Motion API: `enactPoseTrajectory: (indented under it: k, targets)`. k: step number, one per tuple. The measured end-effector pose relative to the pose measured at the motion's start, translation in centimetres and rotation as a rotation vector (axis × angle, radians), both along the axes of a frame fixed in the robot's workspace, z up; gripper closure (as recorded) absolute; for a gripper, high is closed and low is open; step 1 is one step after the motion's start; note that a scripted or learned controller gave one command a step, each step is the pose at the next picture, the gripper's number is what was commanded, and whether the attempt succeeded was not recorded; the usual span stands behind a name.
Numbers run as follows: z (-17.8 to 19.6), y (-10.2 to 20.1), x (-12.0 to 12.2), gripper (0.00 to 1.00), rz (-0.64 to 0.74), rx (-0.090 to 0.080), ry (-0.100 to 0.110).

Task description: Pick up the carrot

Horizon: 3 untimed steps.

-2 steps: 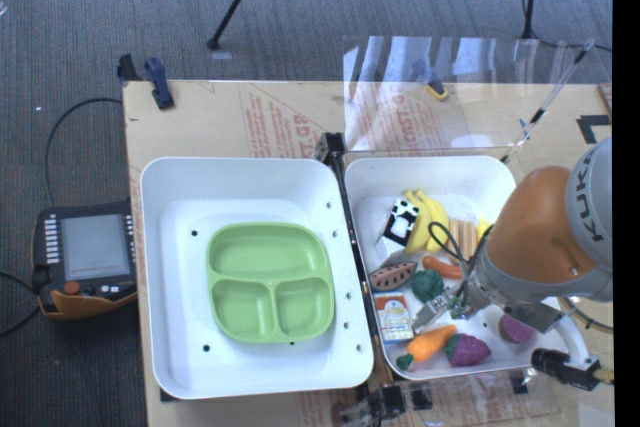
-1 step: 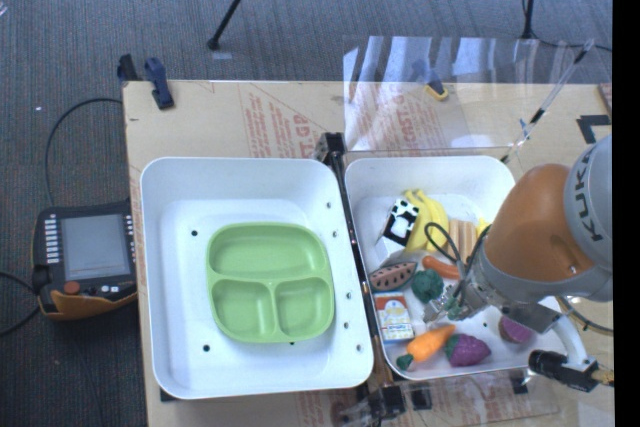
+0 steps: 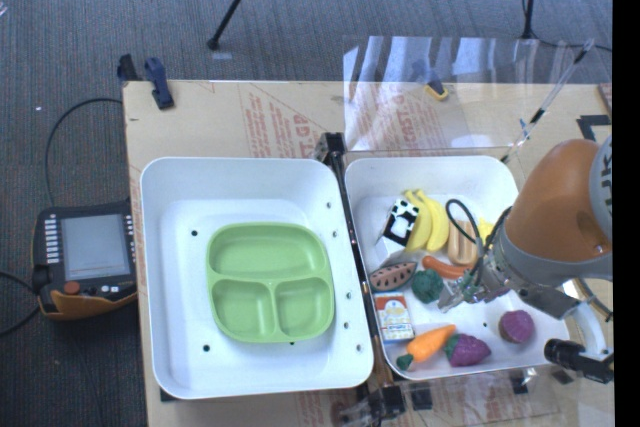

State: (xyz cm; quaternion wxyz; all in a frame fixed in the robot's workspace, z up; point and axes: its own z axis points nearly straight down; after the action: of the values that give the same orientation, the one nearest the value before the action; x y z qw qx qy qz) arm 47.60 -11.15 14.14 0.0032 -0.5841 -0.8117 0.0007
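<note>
Lying near the gripper (image 3: pixel 468 290), the carrot (image 3: pixel 430 343) shows no writing.

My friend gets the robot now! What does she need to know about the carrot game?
Gripper: low over the middle of the right bin, beside the broccoli; nothing visibly held.
Carrot: lying near the right bin's front edge, between the small carton and the purple fruit, apart from the gripper.
Done: the arm has reached into the bin.
Left: move over the carrot, grasp it and lift it.
The green plate sits in the left bin.
</note>
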Motion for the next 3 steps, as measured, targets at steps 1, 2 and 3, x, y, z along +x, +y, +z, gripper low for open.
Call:
enactPoseTrajectory:
  k: [1,2,3]
  targets:
    - [-0.1,0.0,-0.1,0.0,-0.001,0.001,0.003]
    - [-5.0,1.1,0.2,0.0,0.222,0.0,-0.005]
    - [-4.4,1.4,0.1,1.0,0.22,0.013,0.008]
